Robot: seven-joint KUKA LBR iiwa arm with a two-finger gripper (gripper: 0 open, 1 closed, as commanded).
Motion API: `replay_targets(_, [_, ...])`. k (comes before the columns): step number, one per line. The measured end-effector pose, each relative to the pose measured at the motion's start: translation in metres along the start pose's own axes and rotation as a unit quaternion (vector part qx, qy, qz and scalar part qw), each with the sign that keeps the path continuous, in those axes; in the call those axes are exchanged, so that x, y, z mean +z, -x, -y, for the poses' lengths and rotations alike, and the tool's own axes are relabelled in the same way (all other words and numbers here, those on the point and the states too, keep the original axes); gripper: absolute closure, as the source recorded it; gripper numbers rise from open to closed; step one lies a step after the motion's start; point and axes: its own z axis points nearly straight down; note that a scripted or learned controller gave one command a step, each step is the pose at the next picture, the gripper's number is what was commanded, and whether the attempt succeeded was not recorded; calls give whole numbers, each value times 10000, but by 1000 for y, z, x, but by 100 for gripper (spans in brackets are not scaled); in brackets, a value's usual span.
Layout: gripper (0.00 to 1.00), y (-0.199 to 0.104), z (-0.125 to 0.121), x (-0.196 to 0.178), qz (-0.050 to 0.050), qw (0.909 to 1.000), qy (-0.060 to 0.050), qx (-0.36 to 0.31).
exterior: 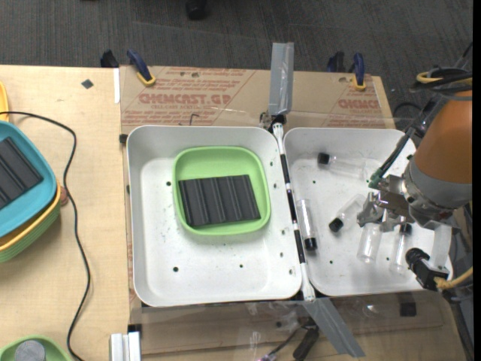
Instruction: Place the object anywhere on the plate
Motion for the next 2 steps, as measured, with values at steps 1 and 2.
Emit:
replay_targets(1, [0, 0, 0, 0, -1, 10000, 1, 2])
replay_targets(2, [0, 48, -14, -45, -1, 9890, -1, 1481])
